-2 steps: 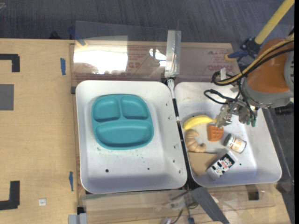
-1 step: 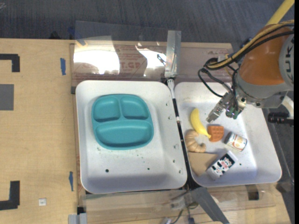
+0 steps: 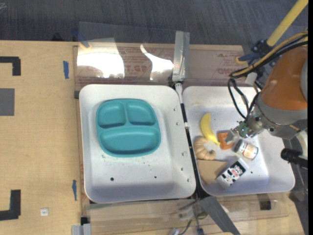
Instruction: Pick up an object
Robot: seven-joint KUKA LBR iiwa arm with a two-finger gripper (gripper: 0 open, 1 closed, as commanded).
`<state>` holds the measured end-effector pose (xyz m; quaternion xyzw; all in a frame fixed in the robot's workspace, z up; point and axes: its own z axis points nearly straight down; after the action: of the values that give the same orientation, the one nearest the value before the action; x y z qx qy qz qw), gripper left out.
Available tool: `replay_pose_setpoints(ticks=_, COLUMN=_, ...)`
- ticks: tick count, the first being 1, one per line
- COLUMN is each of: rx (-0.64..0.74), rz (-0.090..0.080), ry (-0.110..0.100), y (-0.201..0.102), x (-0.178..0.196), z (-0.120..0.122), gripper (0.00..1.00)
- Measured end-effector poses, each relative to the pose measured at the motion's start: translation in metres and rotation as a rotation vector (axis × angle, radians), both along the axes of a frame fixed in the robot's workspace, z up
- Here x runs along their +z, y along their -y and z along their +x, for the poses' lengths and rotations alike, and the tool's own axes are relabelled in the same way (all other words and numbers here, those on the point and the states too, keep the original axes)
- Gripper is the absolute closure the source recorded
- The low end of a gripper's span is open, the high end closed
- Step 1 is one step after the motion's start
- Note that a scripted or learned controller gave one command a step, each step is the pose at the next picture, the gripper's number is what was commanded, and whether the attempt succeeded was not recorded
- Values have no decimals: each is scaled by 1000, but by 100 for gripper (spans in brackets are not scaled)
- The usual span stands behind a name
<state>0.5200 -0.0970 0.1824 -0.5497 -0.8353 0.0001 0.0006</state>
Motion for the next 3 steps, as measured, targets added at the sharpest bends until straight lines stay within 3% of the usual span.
replay_pose_setpoints(ticks=1, rx=-538, rz=-1, ry=2, y=-35, x=39, z=-25, gripper=100)
replay_pose_setpoints(ticks=2, rx=-761, rz=-1, ry=-6, y=-108, x=1, z=-28, gripper=100)
replay_pose_setpoints(ticks=3, rx=-1421, rz=-3, ry=-2, y=-149, x=1, z=-33, gripper=100)
